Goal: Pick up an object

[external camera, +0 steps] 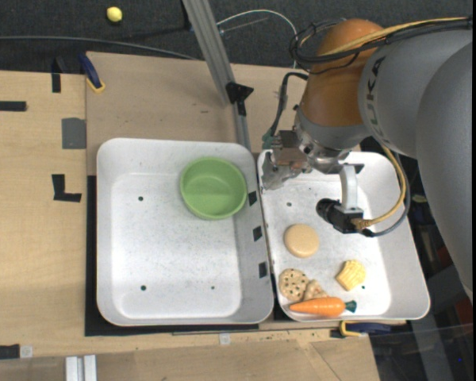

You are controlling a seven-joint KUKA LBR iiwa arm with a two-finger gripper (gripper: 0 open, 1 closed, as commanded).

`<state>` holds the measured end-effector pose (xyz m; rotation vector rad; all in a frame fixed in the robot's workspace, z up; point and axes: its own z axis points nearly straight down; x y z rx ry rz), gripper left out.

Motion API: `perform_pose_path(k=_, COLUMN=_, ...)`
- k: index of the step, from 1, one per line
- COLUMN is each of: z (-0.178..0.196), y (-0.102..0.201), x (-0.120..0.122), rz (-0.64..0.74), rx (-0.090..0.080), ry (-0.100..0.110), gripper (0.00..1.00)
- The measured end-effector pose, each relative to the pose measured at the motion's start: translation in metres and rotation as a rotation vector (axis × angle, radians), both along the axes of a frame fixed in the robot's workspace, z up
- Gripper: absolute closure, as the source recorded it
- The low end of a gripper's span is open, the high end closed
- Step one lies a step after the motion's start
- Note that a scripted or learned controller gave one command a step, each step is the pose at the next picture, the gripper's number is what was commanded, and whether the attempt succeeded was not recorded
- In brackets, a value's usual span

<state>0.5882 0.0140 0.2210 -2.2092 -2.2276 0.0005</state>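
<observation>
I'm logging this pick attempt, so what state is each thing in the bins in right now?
green bowl: upright in the left bin, nothing in it.
round tan piece: flat in the right bin.
cookie: flat, near the front.
yellow piece: loose, untouched.
carrot: on its side along the front wall.
gripper: over the right bin's back left corner.

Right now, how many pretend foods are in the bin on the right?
4, all near its front: a round tan bun, a yellow corn piece, a cookie and an orange carrot at the front edge. The arm may hide more.
</observation>
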Motion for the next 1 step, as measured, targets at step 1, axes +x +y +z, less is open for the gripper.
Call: perform_pose_path(k=1, z=-0.008, y=0.0511, x=-0.0141, rz=-0.001, rx=-0.001, ry=0.001, gripper=1.0)
